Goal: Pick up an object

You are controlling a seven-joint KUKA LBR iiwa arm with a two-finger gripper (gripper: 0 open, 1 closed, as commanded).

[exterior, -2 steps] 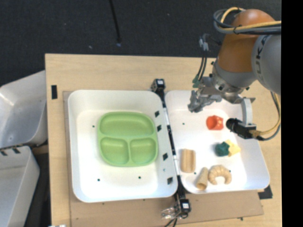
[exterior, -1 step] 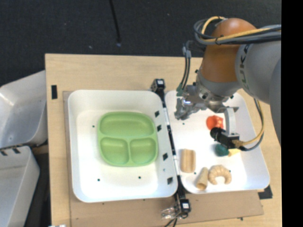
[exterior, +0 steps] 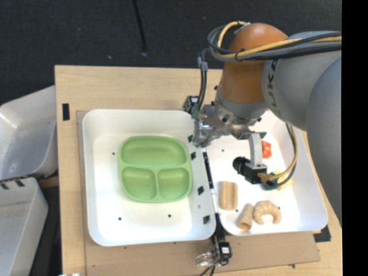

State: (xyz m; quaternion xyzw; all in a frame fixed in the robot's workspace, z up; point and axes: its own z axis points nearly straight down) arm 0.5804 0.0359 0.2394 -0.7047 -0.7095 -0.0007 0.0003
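Nothing seems picked up yet; the block (exterior: 228, 195) is left untouched, and the state of the gripper (exterior: 199, 134), well apart from it, cannot be told.

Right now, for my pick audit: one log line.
gripper: above bin divider | left bin: green plate | right bin: croissant, tan block

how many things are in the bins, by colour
green: 1, divided plate, left bin
tan: 3, block, small piece, croissant shape, right bin
red: 1, small item, partly hidden, right bin
total: 5
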